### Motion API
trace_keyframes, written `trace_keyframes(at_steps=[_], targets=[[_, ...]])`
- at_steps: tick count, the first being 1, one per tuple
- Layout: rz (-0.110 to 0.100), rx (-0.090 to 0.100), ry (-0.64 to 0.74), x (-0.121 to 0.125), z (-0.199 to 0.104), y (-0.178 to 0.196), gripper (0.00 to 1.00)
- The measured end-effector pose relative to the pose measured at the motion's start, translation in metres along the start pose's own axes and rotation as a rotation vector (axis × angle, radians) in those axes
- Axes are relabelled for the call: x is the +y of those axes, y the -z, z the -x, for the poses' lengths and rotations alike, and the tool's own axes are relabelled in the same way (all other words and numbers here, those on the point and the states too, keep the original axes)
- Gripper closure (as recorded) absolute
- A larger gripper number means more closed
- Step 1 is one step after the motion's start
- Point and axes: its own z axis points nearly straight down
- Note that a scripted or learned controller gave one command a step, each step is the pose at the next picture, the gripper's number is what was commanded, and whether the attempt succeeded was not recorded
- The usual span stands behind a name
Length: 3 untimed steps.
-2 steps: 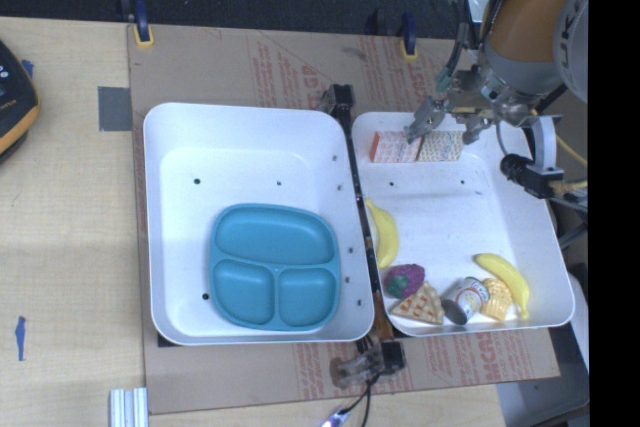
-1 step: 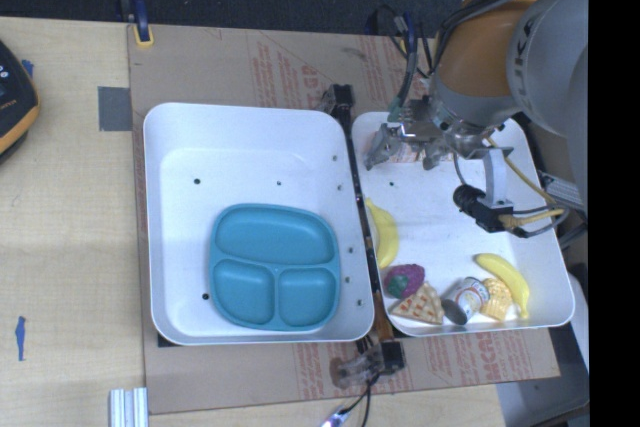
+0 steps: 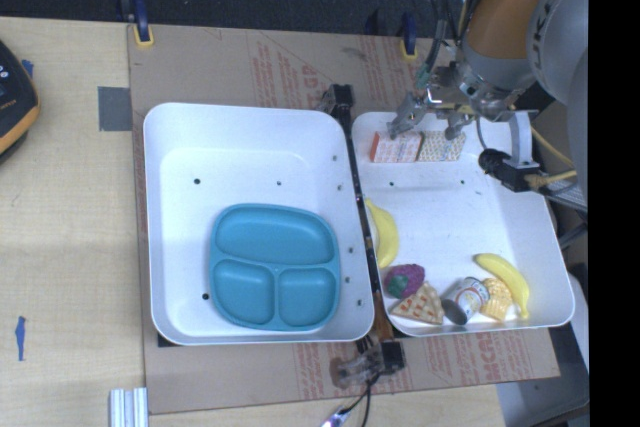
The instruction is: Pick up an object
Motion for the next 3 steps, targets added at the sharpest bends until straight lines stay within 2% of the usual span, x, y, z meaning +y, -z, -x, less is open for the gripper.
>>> trace_keyframes(at_steps=[1,2,3], targets=[[-0.002,0.000,0.003,-0.047,-0.050,0.000,0.00],[0.000,0.001,0.002,-0.006,-0.084,0.000,0.00],[-0.003,0.000,0.005,-0.006,-0.084,0.010,1.00]])
